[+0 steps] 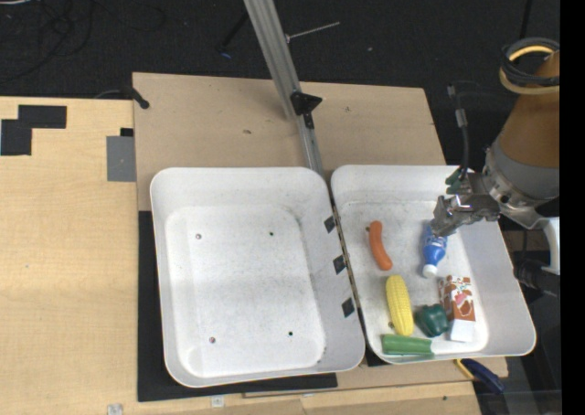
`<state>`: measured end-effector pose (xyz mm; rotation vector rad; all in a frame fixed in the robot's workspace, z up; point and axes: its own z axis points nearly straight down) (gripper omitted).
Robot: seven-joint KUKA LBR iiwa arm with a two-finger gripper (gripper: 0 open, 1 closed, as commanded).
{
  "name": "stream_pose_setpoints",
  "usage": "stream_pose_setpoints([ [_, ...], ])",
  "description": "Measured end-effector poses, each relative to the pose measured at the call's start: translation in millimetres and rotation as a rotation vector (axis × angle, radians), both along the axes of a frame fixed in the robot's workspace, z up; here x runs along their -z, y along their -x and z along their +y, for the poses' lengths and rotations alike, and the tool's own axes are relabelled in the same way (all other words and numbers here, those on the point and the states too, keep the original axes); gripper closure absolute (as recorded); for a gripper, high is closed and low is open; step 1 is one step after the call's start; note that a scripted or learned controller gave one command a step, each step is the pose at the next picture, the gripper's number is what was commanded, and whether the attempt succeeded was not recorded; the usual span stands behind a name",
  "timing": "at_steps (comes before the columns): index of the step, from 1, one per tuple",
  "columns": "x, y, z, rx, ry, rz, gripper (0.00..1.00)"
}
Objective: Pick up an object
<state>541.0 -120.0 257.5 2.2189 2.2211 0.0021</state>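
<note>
The tool [445, 221] is parked over the right bin [512, 335], right above the top end of the little blue bottle [433, 252]. From this angle I honestly can't tell how the tool is set or whether it has any hold on anything, it's too dark and too small up there.

The bottle looks like the obvious target. It lies roughly along the bin's length, white cap end pointing toward the near edge, near the middle of the bin's right half. The orange sausage [379, 246] sits off to its left, well apart. The corn cob [398, 303], the dark green pepper [431, 320], the green stick [406, 345] and the red and white packet [459, 302] are bunched toward the near end, with the packet closest to the bottle's cap.

My take on doing it well: come straight down over the bottle's body, not the cap, and close across its narrow width so it can't roll out. Centre it first, since round plastic will squirt sideways on an off-centre pinch. Stay clear of the packet. The left bin [183, 194] isn't involved.
</note>
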Motion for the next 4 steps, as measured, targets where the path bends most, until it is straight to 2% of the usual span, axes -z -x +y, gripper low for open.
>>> stream_pose_setpoints([
  [1, 16.8, -19.5, 45.6, -0.003, -0.002, 0.006, 1.00],
  [2, 17.2, -36.1, 100.0, -0.004, -0.003, 0.005, 1.00],
  [3, 27.5, -70.8, 148.2, -0.003, -0.002, 0.004, 1.00],
  [4, 16.6, -94.8, 195.8, -0.003, -0.002, 0.003, 1.00],
])
